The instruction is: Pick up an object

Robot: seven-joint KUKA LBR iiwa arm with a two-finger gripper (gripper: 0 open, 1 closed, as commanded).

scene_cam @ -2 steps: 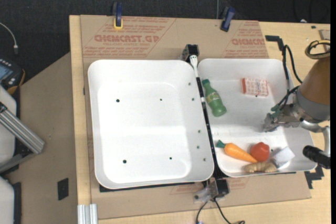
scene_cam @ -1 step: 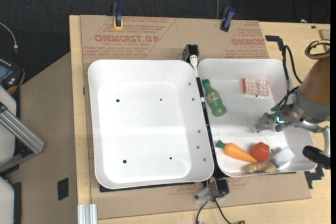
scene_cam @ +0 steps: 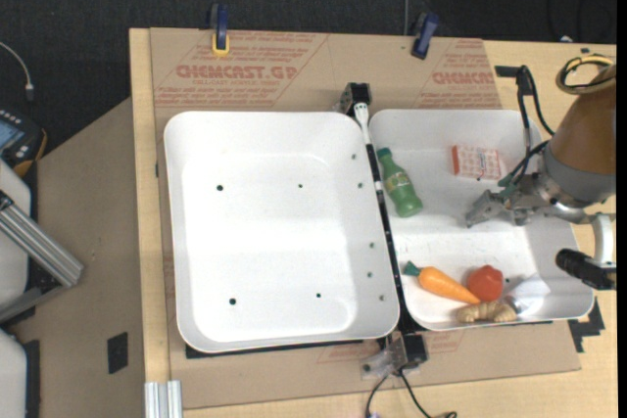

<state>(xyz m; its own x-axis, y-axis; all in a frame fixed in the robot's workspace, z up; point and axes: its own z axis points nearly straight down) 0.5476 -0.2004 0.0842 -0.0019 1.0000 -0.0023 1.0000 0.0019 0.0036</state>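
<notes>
Cardboard (scene_cam: 294, 64) under bins reads "CHEMCAST GP".

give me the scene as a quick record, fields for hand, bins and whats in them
hand: low over the right bin, near its middle, gripping nothing visible
left bin: bare white floor
right bin: holds all the objects
green bottle: lying by the divider
red-and-white packet: near the far wall
carrot: near front
tomato: beside the carrot
ginger root: at the front rim

The claw (scene_cam: 487, 207) hangs in the right bin (scene_cam: 431, 127), green bottle (scene_cam: 398, 182) left, carrot (scene_cam: 443, 284) and tomato (scene_cam: 485, 283) below.
</notes>
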